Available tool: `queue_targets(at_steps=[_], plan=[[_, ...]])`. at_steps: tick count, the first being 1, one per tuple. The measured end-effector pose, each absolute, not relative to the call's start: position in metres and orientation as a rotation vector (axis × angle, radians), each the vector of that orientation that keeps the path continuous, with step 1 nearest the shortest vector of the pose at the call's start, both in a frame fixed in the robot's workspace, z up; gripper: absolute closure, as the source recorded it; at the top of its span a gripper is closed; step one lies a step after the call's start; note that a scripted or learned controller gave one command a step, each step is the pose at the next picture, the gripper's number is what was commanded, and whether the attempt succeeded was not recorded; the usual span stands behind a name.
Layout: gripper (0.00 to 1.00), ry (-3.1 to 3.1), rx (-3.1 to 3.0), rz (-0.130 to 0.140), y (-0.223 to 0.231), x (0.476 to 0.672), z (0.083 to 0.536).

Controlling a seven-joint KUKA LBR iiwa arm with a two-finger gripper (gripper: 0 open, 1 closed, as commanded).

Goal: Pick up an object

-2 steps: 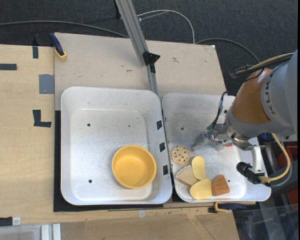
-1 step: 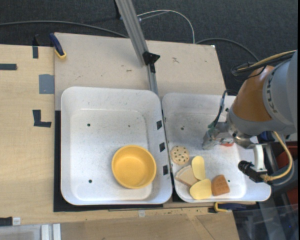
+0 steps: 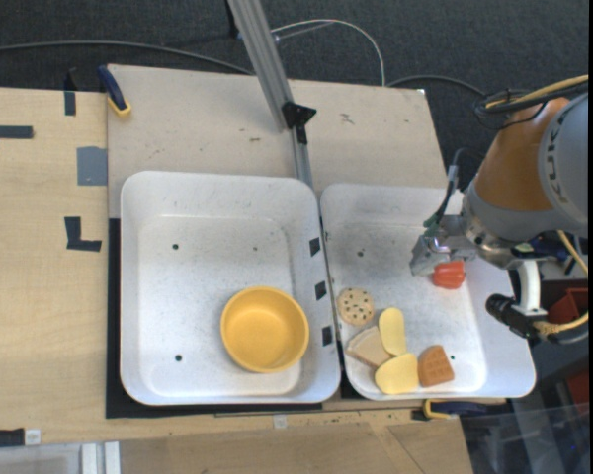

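End effector (image 3: 430, 255) low in the right white bin (image 3: 376, 215).
Its grip state cannot be told; a small red object (image 3: 450, 276) lies just beside it.

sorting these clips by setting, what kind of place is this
Most likely a robot lab test bench. Two white bins sit side by side on a wooden bench, toy food such as a cookie lies in the right bin, and loose cables trail over dark carpet behind.
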State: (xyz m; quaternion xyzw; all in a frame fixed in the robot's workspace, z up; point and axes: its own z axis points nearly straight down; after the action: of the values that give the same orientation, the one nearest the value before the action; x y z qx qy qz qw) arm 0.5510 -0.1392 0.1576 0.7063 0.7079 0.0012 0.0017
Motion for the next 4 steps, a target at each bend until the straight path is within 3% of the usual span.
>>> queue_targets(at_steps=[2, 3, 4], plan=[[1.00, 2.222, 2.219, 0.002, -0.143, 0.551, 0.226], [1.00, 2.230, 2.216, 0.001, -0.092, 0.546, 0.231], [1.00, 2.231, 2.216, -0.002, -0.039, 0.553, 0.220]])
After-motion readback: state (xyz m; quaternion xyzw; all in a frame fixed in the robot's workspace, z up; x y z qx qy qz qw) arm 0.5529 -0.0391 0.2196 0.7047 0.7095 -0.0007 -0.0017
